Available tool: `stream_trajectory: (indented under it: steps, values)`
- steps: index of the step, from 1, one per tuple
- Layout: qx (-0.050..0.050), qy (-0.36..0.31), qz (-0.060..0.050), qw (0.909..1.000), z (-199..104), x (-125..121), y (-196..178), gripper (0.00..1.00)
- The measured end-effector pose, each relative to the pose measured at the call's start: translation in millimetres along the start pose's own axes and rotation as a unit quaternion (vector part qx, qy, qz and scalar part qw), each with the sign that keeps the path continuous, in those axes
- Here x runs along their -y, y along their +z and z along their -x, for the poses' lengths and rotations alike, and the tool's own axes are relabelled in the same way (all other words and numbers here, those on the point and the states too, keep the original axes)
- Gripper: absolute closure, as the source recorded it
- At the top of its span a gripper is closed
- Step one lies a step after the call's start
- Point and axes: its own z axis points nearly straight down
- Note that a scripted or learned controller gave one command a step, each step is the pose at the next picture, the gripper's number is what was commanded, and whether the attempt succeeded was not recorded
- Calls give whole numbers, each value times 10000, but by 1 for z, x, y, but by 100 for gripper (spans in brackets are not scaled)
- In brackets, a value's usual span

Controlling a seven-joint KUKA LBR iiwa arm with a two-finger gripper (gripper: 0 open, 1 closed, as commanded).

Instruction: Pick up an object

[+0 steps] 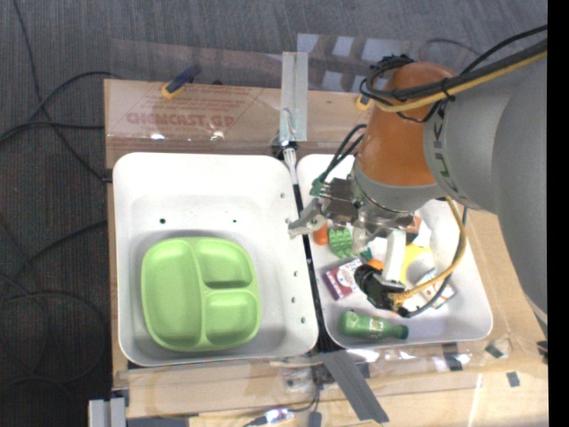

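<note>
2 bins are lying side by side, and the gripper (348,229), grip state unclear, is risking snagging clutter crowding the right bin (471,323).

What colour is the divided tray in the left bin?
Light green, seen clearly in the camera view: the divided tray lies in the left bin.

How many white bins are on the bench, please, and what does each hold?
2. The left bin holds a green tray. The right bin holds a green bottle and other small items, partly hidden under the arm.
</note>
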Motion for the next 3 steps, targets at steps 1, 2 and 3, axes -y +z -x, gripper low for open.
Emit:
stream_trajectory:
  steps: [1,2,3]
  values:
    - [4,697,7,9976,-9,28,-33,100]
    - [12,27,14,10000,30,-23,-27,100]
    - [7,-1352,15,9908,25,-25,-27,100]
